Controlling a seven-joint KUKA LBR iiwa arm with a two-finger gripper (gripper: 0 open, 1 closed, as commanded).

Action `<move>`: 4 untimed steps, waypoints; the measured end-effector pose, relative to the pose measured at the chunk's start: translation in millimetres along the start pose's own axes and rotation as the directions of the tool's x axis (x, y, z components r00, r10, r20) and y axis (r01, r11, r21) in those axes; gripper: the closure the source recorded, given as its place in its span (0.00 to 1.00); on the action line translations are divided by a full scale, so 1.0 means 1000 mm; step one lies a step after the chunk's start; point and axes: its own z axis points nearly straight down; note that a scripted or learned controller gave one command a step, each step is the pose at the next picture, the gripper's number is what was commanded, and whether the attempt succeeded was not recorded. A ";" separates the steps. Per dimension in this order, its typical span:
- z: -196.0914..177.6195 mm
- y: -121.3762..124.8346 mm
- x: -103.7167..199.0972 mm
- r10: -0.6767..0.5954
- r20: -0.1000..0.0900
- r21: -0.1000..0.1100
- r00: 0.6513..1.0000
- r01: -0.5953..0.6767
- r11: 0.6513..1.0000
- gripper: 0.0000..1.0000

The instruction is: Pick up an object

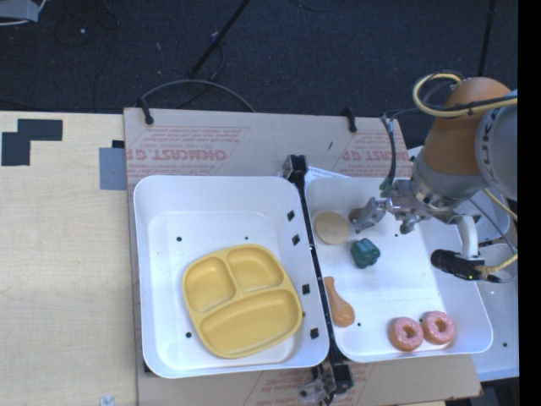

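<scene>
Pink doughnuts [422, 331], two; one yellow tray [243, 299]; one teal block [365, 252].

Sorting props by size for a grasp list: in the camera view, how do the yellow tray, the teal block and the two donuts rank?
1. Yellow tray, by far the largest.
2. The two donuts, which look alike in size.
3. Teal block, slightly smaller.

Gripper [369, 216], upper right of frame – small and dark against the bin [423, 290], can't tell how it's set or whether it touches the tan disc [331, 227] to its left. Arm [461, 142] cut off by the right edge. Teal object [365, 252] at centre right – too small to identify. Clamp [325, 386] at the bottom edge, between the bins, cropped. Printing on the cardboard [211, 146] above the left bin reads mirrored, not legible.
</scene>
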 end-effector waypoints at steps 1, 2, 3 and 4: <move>0.065 -0.001 0.000 0.001 0.000 0.000 1.000 -0.001 1.000 0.00; 0.051 0.000 -0.002 0.004 0.001 -0.004 1.000 -0.004 1.000 1.00; 0.005 -0.001 0.005 -0.001 0.002 -0.010 1.000 0.001 1.000 1.00; -0.056 -0.001 -0.003 0.000 0.003 -0.013 1.000 0.000 1.000 1.00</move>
